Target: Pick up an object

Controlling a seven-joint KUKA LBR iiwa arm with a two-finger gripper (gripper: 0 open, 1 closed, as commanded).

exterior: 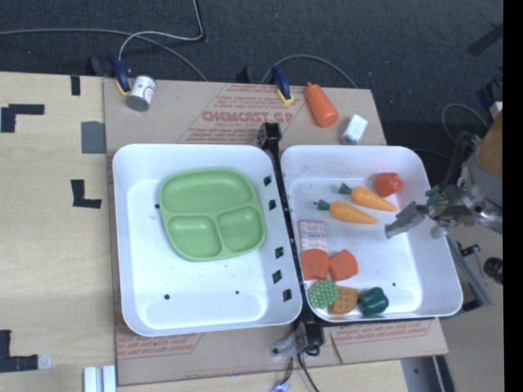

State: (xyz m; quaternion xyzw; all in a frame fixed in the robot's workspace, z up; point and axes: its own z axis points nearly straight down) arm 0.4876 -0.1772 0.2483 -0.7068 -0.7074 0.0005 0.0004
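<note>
— What's in the left bin (131, 243)?
— A tray (212, 212), central.
— The right bin (413, 162)?
— Two carrots (364, 204) mid-bin, a packet (312, 235) by its left wall — toy foods (343, 288) along the front edge.

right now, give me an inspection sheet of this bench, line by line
surface: cardboard sheet on a wooden bench, two white bins side by side, left bin and right bin.
job's things: right bin holds two carrots, red pepper, two orange-red blocks, packet, green items at the near edge.
clutter: green divided plate in left bin; orange bottle, small can, white cube on the cardboard.
grippers: gripper over right bin's right side, holding nothing visible.
cables: cable behind the bins.
surroundings: dark carpet.
</note>
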